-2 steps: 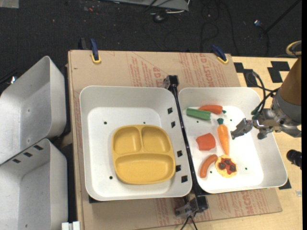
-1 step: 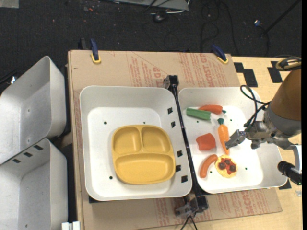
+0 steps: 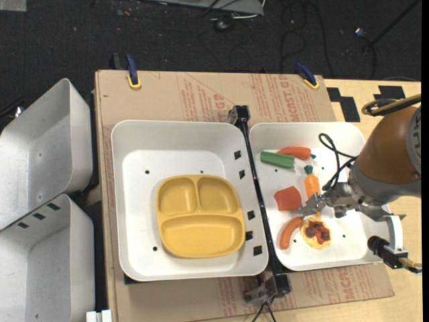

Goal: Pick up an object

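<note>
We see 2 shallow white plastic bins side by side on a brown cardboard-covered table [image 3: 201, 89]. The left bin [image 3: 131, 180] holds a yellow plastic divided plate [image 3: 200, 215] with 3 compartments, sitting flat near the bin's middle.

The right bin [image 3: 348, 136] holds the toy food. A green stick-shaped piece [image 3: 277, 159] lies toward the far side, with an orange carrot-like piece [image 3: 295, 151] just beside it, touching or nearly so. A 2nd orange carrot piece with a green top [image 3: 312, 182] lies below those. A red wedge-shaped block [image 3: 287, 198] sits left of that carrot. An orange-red sausage-shaped piece [image 3: 290, 232] lies near the bin's near side, and just right of it a small yellow round piece with red topping [image 3: 316, 234].

The grey arm with the orange band [image 3: 395, 146] reaches in from the right, and its gripper [image 3: 314, 206] sits low over the right bin between the red wedge, the 2nd carrot and the topped round piece. We cannot tell whether the jaws are released or clenched, and we see nothing clearly between them.
</note>
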You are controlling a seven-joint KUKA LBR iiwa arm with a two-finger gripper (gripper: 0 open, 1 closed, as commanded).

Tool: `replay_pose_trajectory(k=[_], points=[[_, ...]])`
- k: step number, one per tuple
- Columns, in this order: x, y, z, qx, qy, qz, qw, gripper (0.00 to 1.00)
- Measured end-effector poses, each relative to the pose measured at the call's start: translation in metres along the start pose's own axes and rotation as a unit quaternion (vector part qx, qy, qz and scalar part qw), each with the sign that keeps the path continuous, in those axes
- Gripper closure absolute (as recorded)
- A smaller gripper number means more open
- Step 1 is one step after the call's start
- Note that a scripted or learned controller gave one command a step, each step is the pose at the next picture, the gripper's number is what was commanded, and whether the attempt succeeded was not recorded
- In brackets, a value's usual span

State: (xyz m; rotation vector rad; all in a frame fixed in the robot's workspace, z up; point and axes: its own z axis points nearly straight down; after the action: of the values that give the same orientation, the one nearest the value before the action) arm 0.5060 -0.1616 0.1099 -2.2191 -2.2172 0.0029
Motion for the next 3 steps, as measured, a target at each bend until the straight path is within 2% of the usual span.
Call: replay_pose_trajectory(k=[1, 3], points=[[-0.001, 0.001, -0.013, -0.002, -0.001, 0.001, 1.0000, 1.00], [0.008, -0.010, -0.115, -0.005, -0.002, -0.002, 1.0000, 1.00]])
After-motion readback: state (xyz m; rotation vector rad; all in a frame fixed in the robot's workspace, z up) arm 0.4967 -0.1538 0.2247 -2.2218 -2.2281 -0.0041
